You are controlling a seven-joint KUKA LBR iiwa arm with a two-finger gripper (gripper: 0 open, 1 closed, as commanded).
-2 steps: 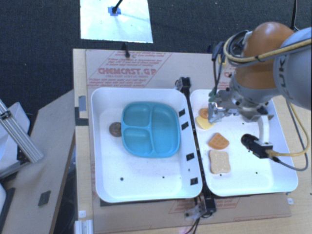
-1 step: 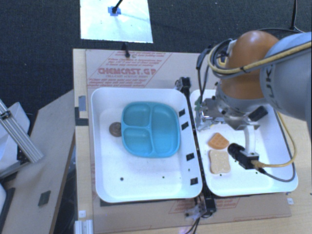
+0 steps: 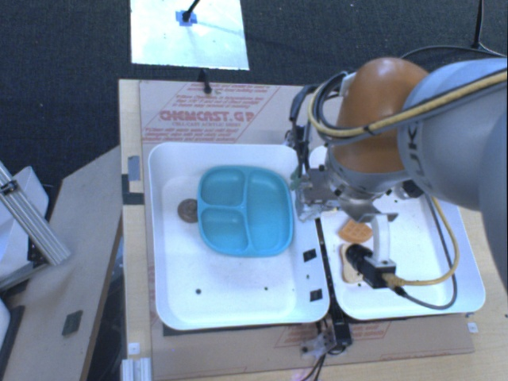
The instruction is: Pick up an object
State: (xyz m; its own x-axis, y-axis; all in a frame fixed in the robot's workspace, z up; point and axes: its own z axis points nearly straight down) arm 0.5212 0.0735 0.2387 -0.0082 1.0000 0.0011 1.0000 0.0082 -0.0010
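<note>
Reaching in from the right, a grey robot arm (image 3: 452, 125) with an orange band bends down over a bench (image 3: 87, 213), seen from above at a slant. Two shallow white bins sit side by side on the bench, touching along a shared seam, likely so the arm can work either one from a single stance. The left bin (image 3: 238, 296) holds a blue plate (image 3: 242, 211) with three compartments, lying flat and right way up near the bin's middle. The right bin (image 3: 448, 280) is largely covered by the arm. The gripper (image 3: 308, 201) hangs low above the seam between the bins, just beside the plate's right rim. Whether it is spread or closed cannot be told, because the wrist hides it from above. Nothing is seen held in it. The task asks only for some object, and none is lifted yet. The plate is the nearest candidate, though its wide, flat shape would probably allow a grip only at the rim. Under the wrist in the right bin lies a small orange piece (image 3: 355, 231), and near it a pale tan piece (image 3: 347, 262), partly hidden. Smallest of all, a round brownish disc (image 3: 188, 209) rests on the left bin's floor, touching or almost touching the plate's left edge.
</note>
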